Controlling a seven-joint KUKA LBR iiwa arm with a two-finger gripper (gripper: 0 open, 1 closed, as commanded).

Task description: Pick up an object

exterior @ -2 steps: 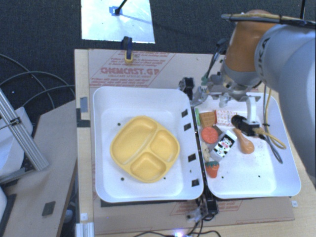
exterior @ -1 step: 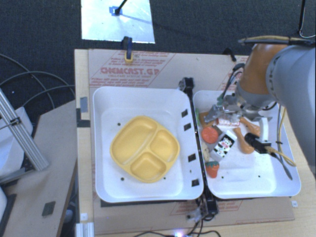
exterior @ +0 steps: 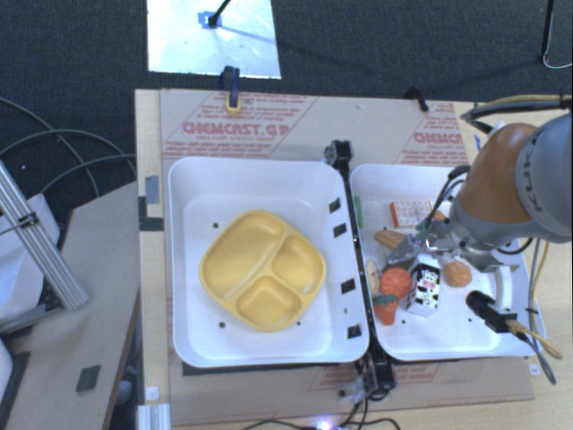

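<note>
My gripper (exterior: 426, 247) hangs low over the middle of the right bin (exterior: 448, 343), with the arm reaching in from the right. Just below it lies a white and black toy (exterior: 428, 290). A red round object (exterior: 395, 281) and an orange carrot-like piece (exterior: 385, 308) lie to the toy's left. A tan oblong piece (exterior: 389, 238) sits left of the gripper, and a brown-orange lump (exterior: 457, 275) to its lower right. Behind it lies a red and white card or box (exterior: 409, 211), partly hidden by the arm.
The left bin (exterior: 201, 195) holds a yellow divided plate (exterior: 262, 269). A thin green item (exterior: 356, 211) and a pale yellow piece (exterior: 373, 277) lie along the right bin's left wall. A black divider with clips (exterior: 345, 231) separates the bins.
</note>
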